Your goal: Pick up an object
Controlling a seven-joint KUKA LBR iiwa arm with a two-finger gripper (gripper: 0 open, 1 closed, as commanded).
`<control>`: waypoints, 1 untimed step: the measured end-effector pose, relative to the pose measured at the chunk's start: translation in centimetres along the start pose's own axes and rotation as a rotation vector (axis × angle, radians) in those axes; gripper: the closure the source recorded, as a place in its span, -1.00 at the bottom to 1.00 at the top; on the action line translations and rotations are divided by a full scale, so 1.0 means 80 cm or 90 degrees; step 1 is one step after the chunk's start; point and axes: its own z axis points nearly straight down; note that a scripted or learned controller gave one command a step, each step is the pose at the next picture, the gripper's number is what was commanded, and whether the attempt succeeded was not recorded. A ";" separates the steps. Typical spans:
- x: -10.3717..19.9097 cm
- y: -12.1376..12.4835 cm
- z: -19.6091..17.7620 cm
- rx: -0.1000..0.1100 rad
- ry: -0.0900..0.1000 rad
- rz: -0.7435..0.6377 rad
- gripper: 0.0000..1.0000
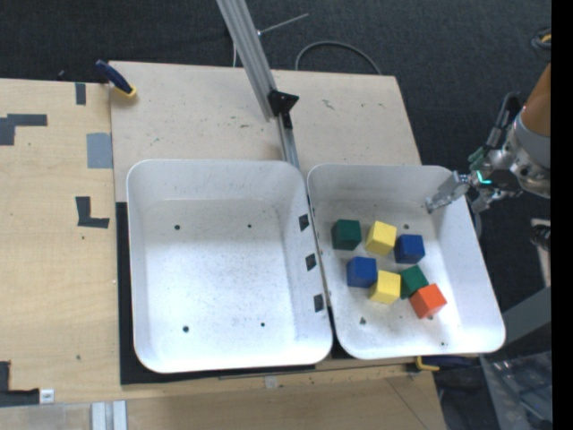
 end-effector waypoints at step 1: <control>0.000 0.001 -0.003 -0.002 -0.001 -0.001 -1.00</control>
